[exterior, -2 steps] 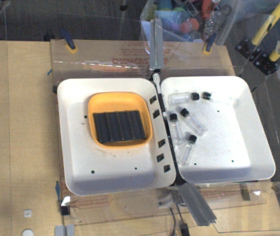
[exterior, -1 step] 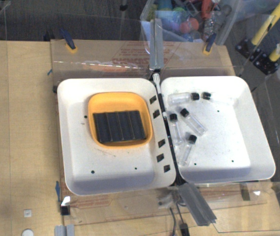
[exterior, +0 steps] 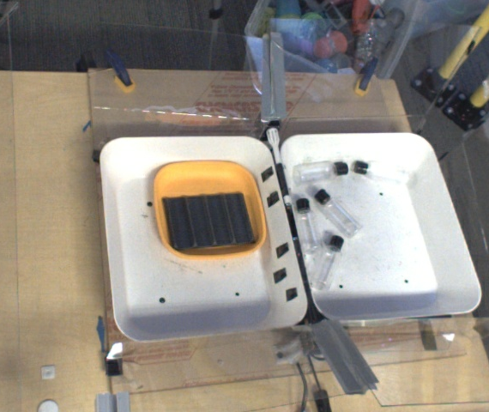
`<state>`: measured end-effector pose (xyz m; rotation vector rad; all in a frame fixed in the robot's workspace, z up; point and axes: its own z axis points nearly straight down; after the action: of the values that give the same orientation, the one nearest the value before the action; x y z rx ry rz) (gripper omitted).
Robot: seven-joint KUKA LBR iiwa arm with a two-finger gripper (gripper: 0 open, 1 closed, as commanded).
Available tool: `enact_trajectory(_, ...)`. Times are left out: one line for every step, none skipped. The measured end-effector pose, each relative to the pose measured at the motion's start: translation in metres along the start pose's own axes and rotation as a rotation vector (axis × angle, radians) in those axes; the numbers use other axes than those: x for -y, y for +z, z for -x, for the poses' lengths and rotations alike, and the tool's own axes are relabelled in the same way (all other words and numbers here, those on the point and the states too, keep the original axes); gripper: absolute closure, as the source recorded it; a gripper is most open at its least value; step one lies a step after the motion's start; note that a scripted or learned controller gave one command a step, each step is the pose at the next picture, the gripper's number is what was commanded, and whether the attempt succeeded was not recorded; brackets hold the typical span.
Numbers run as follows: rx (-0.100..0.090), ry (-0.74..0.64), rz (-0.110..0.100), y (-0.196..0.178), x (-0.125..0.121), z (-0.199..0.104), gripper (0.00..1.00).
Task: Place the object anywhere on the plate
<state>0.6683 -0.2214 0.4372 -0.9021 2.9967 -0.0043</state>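
Note:
An orange plate [exterior: 208, 175] sits in the left white bin [exterior: 141, 281]. A dark ribbed rectangular block [exterior: 208, 221] lies across the plate's middle and front. In the right white bin [exterior: 399, 230] lie several small clear vials with black caps, clustered near the bin's left side, among them a vial [exterior: 317, 171] at the top, another vial [exterior: 341, 219] in the middle and a third vial [exterior: 326, 260] lower down.
A vertical divider strip with black tabs [exterior: 280, 230] runs between the two bins. A clear box of colourful items [exterior: 330, 15] stands behind the bins. Yellow and black equipment [exterior: 467, 58] is at the upper right. Wooden bench surface [exterior: 30, 230] lies to the left.

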Motion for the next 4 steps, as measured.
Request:
enact_trajectory(0.001,-0.395,0.002,0.0004,0.0001,-0.0002,1.00)
enact_trajectory(0.001,-0.772,0.003,0.0009,0.0000,-0.0002,1.00)
enact_trajectory(0.001,-1.095,0.005,0.0013,-0.0001,-0.0002,1.00)
enact_trajectory(0.001,-1.215,0.008,0.0015,-0.0026,0.0006,1.00)
